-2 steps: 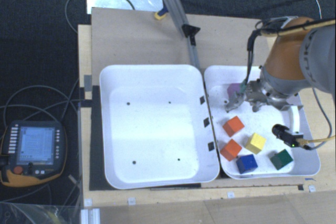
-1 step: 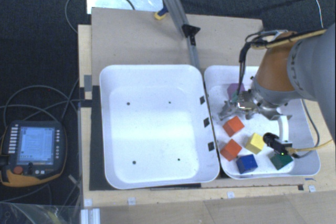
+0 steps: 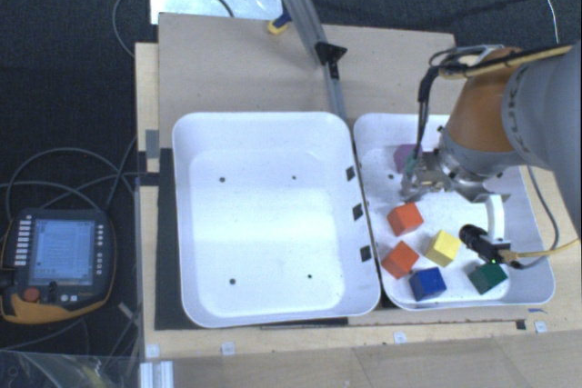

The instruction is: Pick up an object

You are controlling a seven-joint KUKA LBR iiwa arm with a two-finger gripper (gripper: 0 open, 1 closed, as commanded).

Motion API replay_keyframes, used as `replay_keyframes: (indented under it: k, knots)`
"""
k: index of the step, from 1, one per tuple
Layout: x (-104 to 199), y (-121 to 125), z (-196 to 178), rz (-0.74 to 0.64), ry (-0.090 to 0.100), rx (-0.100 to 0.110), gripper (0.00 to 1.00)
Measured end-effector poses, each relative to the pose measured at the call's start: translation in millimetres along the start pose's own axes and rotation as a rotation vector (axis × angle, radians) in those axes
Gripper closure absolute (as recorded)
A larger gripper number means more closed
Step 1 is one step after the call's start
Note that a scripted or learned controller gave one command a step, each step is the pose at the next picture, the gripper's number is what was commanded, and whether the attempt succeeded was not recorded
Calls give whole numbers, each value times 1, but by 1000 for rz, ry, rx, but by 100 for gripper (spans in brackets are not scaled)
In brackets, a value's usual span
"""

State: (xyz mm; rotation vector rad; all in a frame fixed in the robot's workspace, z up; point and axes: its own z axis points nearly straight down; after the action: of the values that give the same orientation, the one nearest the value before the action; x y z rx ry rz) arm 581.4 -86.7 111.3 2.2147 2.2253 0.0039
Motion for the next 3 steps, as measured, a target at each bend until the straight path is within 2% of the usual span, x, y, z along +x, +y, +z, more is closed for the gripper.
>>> replay_keyframes:
  k: [2, 3]
  knots:
    - [-6, 8, -117, 0, -2, -4, 100]
    - [-6, 10, -150, 0, -1, -2, 100]
